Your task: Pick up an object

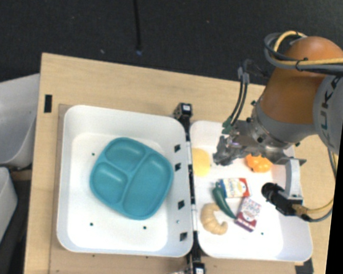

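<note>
My gripper (224,153) hangs over the upper left part of the right bin (289,242), just right of a yellow block (200,162) and left of an orange toy (258,164). Below it lie a small white and red carton (235,187), a green curved piece (220,201), a maroon packet (249,213) and a tan croissant (214,220). I see nothing lifted from the bin floor.
The left bin (70,152) holds a teal divided plate (132,177). A ridge with black clips (185,184) separates the two bins. The arm's grey and orange body (295,86) covers the right bin's upper right corner.
</note>
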You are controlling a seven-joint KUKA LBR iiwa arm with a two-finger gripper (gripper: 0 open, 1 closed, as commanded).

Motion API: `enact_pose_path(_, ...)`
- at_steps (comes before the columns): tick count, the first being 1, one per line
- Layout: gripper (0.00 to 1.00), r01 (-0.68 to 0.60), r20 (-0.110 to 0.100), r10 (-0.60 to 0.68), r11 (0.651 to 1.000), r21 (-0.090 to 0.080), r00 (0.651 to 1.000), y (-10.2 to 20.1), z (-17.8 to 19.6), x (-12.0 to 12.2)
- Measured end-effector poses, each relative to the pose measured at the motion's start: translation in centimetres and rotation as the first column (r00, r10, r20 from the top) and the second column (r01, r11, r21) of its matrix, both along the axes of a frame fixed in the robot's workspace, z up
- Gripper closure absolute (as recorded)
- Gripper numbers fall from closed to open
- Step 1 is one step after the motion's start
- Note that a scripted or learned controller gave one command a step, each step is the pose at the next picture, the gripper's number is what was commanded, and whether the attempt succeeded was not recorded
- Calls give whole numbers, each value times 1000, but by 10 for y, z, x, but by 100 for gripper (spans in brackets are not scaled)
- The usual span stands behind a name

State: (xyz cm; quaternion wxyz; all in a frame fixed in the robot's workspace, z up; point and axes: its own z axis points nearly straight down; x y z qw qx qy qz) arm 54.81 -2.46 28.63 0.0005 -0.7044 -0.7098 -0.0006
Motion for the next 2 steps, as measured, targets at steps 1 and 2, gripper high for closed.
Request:
enact_pose_path(1,100,2,0,-2,1000,-1,1000,39,-11,-8)
enact_pose_path(2,100,1,-1,-1,1000,0,1000,94,-24,-27)
